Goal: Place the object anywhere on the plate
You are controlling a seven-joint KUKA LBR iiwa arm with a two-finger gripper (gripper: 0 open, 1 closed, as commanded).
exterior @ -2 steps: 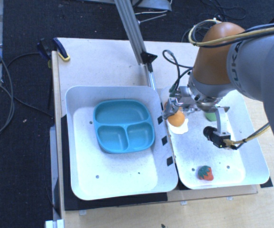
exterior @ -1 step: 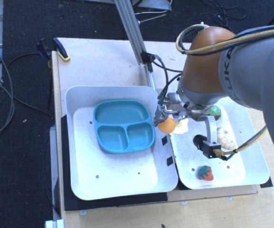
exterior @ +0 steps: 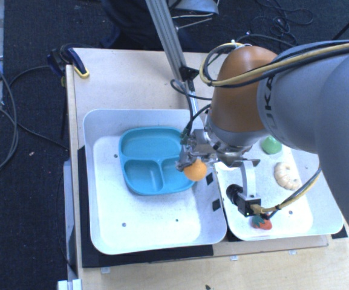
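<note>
From the fixed overhead camera, the grey arm with its orange band (exterior: 247, 89) reaches in from the right and covers much of the right white bin (exterior: 301, 222) and the strip between the two bins. Its two-finger gripper (exterior: 192, 162) sits at the right edge of the blue three-compartment plastic plate (exterior: 153, 162), which lies in the left white bin (exterior: 144, 228). A small round orange object (exterior: 195, 171) is just below the gripper, at the plate's right rim, overlapping the rim and the bin floor beside it. Whether the fingers clamp it or merely stand over it cannot be told; the wrist hides them.

In the right bin, partly hidden by the arm, lie a green rounded item (exterior: 271, 145), a pale cream lumpy item (exterior: 286, 175) and a small red and green item (exterior: 261, 223) near the front wall. A black fitting on a yellow and black cable (exterior: 242, 199) hangs over that bin (the cable loops back under the arm).

A slanted metal rail (exterior: 168, 38) crosses from the top to the wrist. On the bench's far left corner rests a black and yellow clamp (exterior: 74, 62). Black cables (exterior: 17, 101) trail over the dark floor at left.

White lettering on the arm's grey casing is cut off and unreadable.
</note>
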